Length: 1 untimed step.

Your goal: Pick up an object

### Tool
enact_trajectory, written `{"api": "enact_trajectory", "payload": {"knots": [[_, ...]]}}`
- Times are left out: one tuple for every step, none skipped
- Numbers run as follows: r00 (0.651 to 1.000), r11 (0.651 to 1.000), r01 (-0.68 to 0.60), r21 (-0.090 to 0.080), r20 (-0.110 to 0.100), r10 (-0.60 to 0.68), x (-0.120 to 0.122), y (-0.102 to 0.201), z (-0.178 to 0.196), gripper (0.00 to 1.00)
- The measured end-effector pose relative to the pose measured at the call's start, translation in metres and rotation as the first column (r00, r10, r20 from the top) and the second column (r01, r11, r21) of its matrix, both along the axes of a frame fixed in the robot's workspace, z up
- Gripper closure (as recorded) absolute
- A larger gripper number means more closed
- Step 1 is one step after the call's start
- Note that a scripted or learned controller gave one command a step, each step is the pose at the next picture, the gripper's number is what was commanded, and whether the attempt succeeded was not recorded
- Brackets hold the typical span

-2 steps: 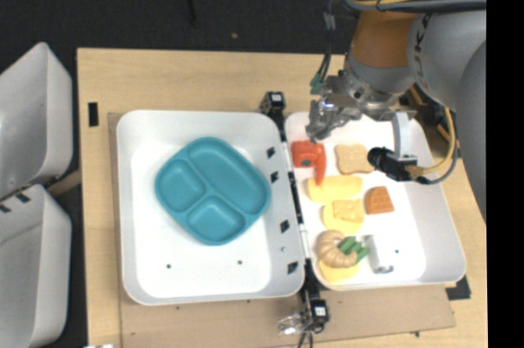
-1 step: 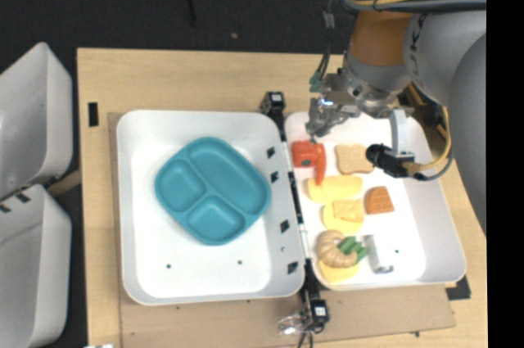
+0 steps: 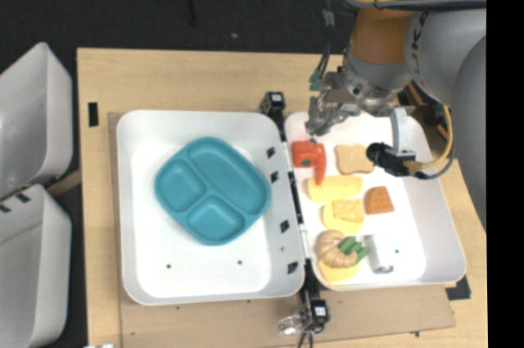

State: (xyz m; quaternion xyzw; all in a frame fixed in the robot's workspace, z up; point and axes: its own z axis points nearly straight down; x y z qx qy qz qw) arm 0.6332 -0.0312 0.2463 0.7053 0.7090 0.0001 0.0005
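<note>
My gripper [image 3: 321, 122] hangs over the back left corner of the right bin [image 3: 442, 256], just above and behind a red toy piece [image 3: 309, 155]. Nothing shows between its fingers. Toy foods lie in a cluster below it: a slice of toast [image 3: 354, 160], a yellow slab [image 3: 334, 190], a yellow cheese wedge [image 3: 345, 212], an orange cracker [image 3: 378, 200], and a tan pastry [image 3: 332, 246] beside a green piece [image 3: 352, 246] and a grey cylinder [image 3: 375, 253].
The left bin [image 3: 139, 256] holds a teal divided plate [image 3: 212, 189]. A black cable fitting [image 3: 386, 157] dangles from the arm over the right bin. The wooden bench edge [image 3: 205, 60] runs behind both bins.
</note>
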Motion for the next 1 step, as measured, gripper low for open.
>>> {"api": "enact_trajectory", "payload": {"knots": [[1.0,1.0,0.005,0.0,-0.004,-0.005,-0.0143,0.0014,0.0003,1.0]]}}
